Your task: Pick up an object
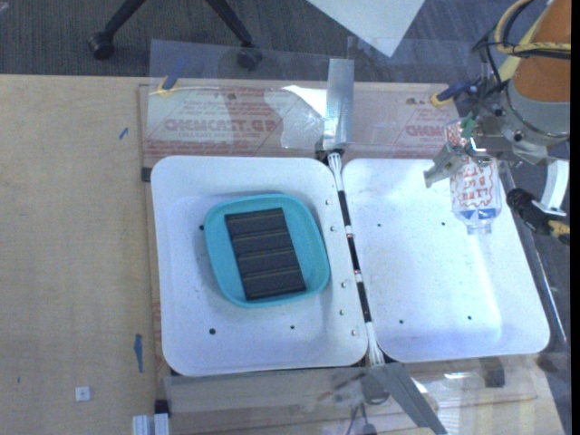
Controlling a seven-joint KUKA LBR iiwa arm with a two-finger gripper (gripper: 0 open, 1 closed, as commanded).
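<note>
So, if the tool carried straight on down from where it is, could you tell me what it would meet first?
Probably the floor of the right bin. The tool holds a clear plastic bottle hanging beneath it, so the bottle would likely touch first, though height is unclear.

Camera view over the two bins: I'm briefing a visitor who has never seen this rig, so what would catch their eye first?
Probably the turquoise plastic tray carrying a dark ribbed rectangular block, lying in the middle of the left white bin. Next, at the upper right over the right white bin, a clear plastic bottle with a red-and-white label hangs upright at the gripper, under the arm's orange band.
</note>
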